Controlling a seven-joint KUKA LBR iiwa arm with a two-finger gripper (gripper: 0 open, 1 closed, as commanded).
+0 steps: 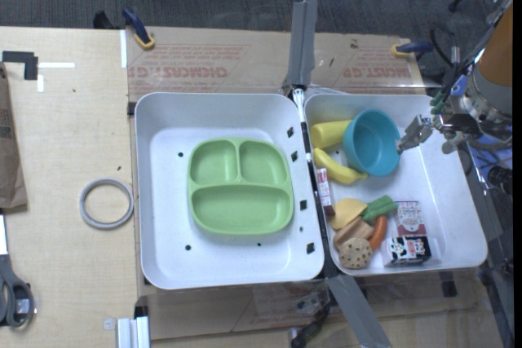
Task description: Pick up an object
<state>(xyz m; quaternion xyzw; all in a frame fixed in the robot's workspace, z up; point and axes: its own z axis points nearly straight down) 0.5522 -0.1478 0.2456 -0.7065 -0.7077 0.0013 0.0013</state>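
Observation:
The right bin (457,200) holds a blue bowl (371,143) tipped on its side, a banana (338,167), a yellow cylinder (329,132), a cheese wedge (349,212), a carrot (377,232), a cookie (355,255), a small black-and-white carton (408,250) and a slim brown bar (324,187). My gripper (429,141) hangs over the bin's upper right, just right of the bowl. It is open, and only white bin floor lies between its fingers. One fingertip (407,140) is close to the bowl's rim.
The left bin (155,175) carries a green divided plate (241,187). On the bench to the left lie a grey ring (106,202) and scissors (12,301). Blue clamps (139,28) sit at the cardboard's back edge. A grey post (303,41) rises between the bins.

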